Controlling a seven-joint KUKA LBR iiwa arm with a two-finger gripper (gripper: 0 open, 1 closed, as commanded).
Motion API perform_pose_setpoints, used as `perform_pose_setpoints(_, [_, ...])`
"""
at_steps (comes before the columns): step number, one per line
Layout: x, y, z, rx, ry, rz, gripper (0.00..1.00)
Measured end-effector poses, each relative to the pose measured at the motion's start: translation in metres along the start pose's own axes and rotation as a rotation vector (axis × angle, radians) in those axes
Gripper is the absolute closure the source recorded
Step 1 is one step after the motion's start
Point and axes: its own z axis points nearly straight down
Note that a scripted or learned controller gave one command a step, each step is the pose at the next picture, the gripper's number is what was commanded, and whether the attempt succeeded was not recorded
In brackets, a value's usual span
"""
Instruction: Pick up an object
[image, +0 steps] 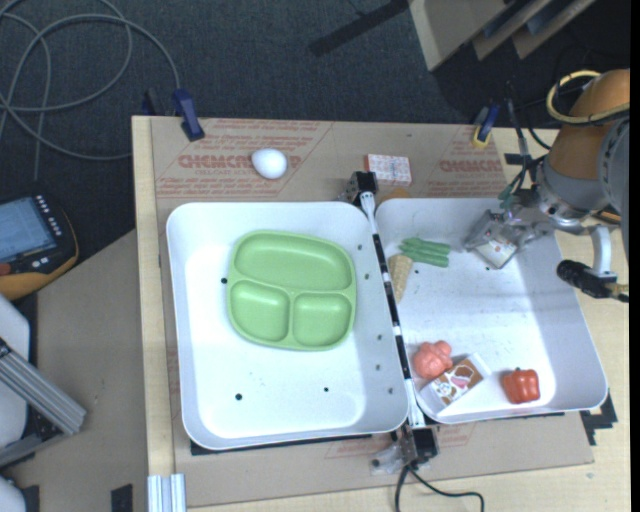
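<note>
Objects for picking sit in the right bin (560, 300), which I take as my landmark: green bean pods (428, 251) lie near its far left corner, a pale cone-shaped piece (400, 272) rests against its left wall just below the pods, and along its near edge I see a pinkish-orange lumpy toy (432, 359), a small printed packet (458, 381) touching that toy on its near right side, and a red pepper-like toy (520, 385) further right, apart from the packet. From my remote seat I see the gripper (497, 243) over the far part of the right bin, to the right of the bean pods and well apart from the three items at the near edge. I cannot tell how its jaws stand, nor whether anything is between them; the metal parts blur together. The grey arm with its orange band (590, 110) comes in past the bin's far right corner. Left of the right bin is the left bin (200, 380), holding a green divided plate (292, 290). Beyond the two bins, on the cardboard-covered surface (300, 150), sit a white egg-shaped thing (268, 162) and a small patterned box (389, 168).
</note>
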Motion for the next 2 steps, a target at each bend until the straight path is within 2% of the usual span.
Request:
perform_pose_setpoints(1, [-0.005,0.001,-0.011,-0.012,-0.015,0.000,1.00])
perform_pose_setpoints(2, [0.063,-0.030,-0.003,-0.010,-0.013,0.002,1.00])
